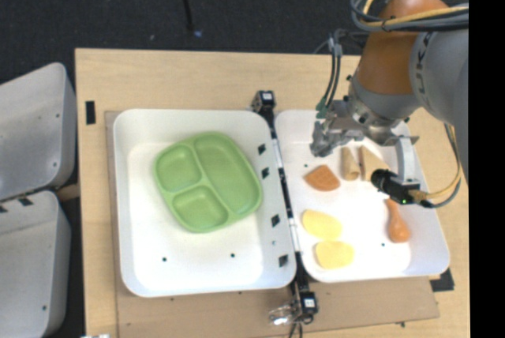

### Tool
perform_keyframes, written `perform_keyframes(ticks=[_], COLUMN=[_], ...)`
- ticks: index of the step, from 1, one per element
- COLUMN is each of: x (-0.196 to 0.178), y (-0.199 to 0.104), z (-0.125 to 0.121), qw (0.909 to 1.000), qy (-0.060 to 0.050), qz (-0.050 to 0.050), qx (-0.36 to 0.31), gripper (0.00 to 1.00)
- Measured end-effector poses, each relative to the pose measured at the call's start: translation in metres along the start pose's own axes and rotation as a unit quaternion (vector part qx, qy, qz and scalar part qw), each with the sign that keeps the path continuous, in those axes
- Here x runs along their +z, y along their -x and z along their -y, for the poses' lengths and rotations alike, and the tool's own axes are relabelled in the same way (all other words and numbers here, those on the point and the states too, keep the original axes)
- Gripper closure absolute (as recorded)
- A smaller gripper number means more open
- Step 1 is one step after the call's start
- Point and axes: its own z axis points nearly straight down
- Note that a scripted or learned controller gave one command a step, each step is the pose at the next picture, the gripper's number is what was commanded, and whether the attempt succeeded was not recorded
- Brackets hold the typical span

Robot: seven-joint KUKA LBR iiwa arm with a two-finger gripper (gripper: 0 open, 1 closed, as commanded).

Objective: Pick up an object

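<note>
My gripper [325, 140] hangs over the back of the right bin [426, 249], under the orange band of the arm. Just in front of it lies an orange-brown wedge [322, 178]. A tan cylinder [349, 163] lies to the gripper's right, partly under the wrist. Two pale yellow pieces [322, 224] [334, 254] lie nearer the front of the bin. An orange carrot-shaped piece [397, 223] rests toward the bin's right side. Nothing shows in the gripper's grasp.
A green divided plate [207, 181] lies in the left bin [134, 265]. A ridge with black clips [278, 194] separates the two bins. Cables and a black fitting [390, 185] hang from the wrist over the right bin.
</note>
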Motion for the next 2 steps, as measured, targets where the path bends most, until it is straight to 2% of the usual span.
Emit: perform_keyframes(ticks=[1,2], x=[-0.003,0.001], y=[-0.042,-0.086], z=[-0.032,-0.045], qw=[1.0,1.0], qy=[0.0,-0.001], qz=[0.0,0.0], qx=[0.0,0.0], gripper=[1.0,1.0])
